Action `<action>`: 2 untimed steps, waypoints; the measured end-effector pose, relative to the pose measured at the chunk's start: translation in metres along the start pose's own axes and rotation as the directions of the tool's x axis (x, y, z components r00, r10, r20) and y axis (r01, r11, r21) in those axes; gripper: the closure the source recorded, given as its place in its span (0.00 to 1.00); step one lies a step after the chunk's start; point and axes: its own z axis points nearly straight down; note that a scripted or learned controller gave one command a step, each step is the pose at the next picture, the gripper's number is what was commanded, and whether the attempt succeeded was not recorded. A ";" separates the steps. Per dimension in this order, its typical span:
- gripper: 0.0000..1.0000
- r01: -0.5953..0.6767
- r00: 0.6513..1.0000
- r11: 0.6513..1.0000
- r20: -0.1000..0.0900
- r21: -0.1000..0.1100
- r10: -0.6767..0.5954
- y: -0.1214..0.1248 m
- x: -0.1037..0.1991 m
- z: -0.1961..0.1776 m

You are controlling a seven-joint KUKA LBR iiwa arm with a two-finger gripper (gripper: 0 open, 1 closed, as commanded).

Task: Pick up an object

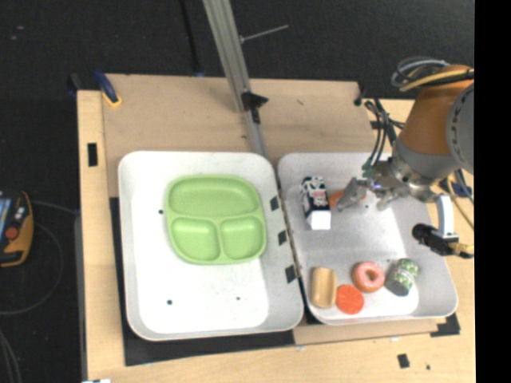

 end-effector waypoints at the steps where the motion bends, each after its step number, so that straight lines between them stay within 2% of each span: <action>1: 0.00 -0.001 1.000 1.000 0.001 -0.002 0.001 0.000 -0.001 0.050; 2: 1.00 -0.003 1.000 1.000 0.002 -0.008 0.003 0.002 -0.002 0.035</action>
